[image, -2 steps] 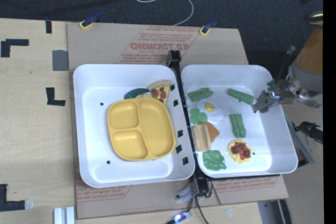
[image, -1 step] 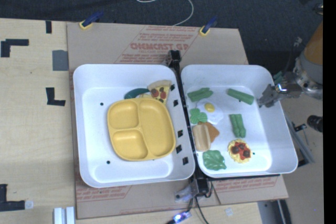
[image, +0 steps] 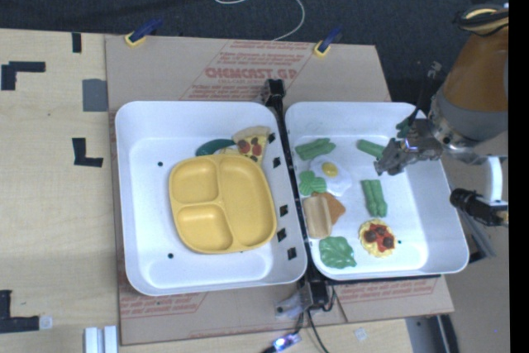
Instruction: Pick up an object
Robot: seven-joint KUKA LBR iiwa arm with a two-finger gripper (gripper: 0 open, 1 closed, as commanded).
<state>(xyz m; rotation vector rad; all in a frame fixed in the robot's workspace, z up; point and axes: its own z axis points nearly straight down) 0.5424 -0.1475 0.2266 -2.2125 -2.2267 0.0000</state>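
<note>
Apparently the gripper [image: 395,159] hangs over the right bin [image: 430,252], placed for a pick; whether its jaws are open or shut cannot be told, and nothing visible sits between them. Nearest, just below them, lies a green bean piece [image: 374,197]; another green piece [image: 370,148] lies just left. Further left are the toy fried egg [image: 329,170] and toast [image: 323,213]. Farthest, the yellow divided plate [image: 221,204] fills the left bin [image: 136,202]. The arm's wrist slants down from the right.

One fixed camera looks down aslant on both white bins [image: 132,178].
</note>
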